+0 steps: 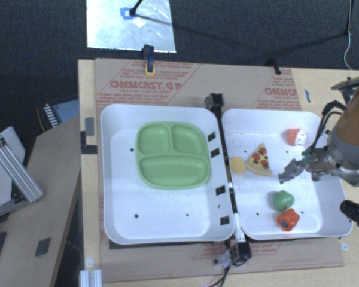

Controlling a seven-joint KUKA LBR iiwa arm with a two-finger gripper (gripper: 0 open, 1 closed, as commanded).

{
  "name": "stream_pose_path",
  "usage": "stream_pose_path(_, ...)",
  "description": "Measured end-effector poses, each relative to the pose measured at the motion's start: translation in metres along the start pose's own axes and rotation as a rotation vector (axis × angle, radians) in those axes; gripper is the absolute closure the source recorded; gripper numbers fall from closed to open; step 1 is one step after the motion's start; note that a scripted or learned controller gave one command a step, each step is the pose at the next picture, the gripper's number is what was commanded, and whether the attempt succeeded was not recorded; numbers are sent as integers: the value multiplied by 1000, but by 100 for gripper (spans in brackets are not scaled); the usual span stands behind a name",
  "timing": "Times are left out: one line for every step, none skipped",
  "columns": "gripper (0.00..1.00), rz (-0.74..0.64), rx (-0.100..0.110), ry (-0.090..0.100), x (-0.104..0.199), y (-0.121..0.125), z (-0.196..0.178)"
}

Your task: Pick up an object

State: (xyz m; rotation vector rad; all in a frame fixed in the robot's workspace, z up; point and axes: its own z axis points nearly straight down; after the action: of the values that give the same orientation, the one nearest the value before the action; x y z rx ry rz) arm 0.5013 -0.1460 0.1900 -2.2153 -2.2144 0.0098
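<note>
A toy pizza slice (259, 159), yellow with red dots, lies in the right bin (251, 220) near its left wall, a small yellow piece (237, 165) just beside it. The gripper (289, 172) hangs just right of the slice, above a green toy vegetable (282, 200) and a red one (288, 219); whether its grip is open cannot be told. A green divided plate (171, 155) sits in the left bin (119, 208).
</note>
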Motion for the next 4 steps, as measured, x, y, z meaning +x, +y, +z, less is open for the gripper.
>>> stream_pose_path(0, -3, -12, -3, 0, 3, -6)
stream_pose_path(0, -2, -9, -1, 3, 4, 56)
stream_pose_path(0, -1, -10, -2, 4, 5, 108)
stream_pose_path(100, -3, -14, -3, 3, 6, 95)
